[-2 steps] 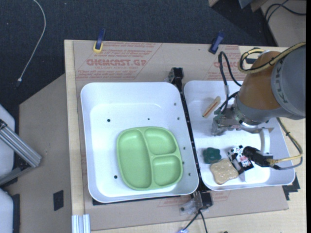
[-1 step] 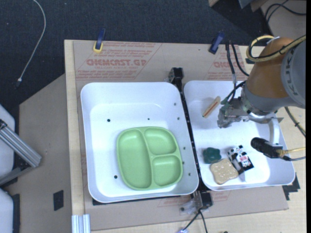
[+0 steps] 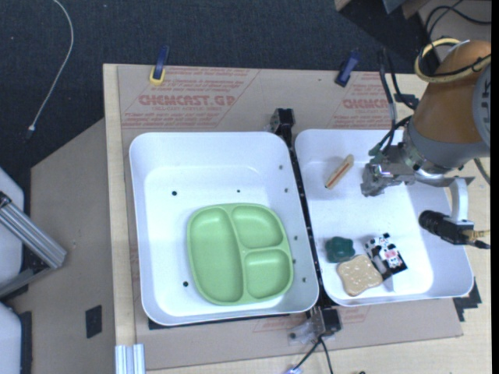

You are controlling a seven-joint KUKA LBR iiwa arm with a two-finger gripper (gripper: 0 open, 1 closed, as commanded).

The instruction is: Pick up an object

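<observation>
The right bin [image 3: 437, 287] holds a tan stick-shaped piece [image 3: 338, 171] near its back left. Toward its front lie a dark green lump [image 3: 339, 248], a toast-like slice [image 3: 359, 275] and a small black, white and red object [image 3: 387, 254]. My gripper [image 3: 376, 179] hangs over the back of this bin, just right of the tan stick and apart from it. Nothing shows between its fingers.
The left bin [image 3: 156, 178] carries a light green divided plate [image 3: 238, 252]. A black clip [image 3: 282, 120] sits at the back between the bins. Blue clamps [image 3: 159, 66] [image 3: 347, 68] hold the cardboard base. A black part of the arm [image 3: 446, 226] juts over the right bin's right side.
</observation>
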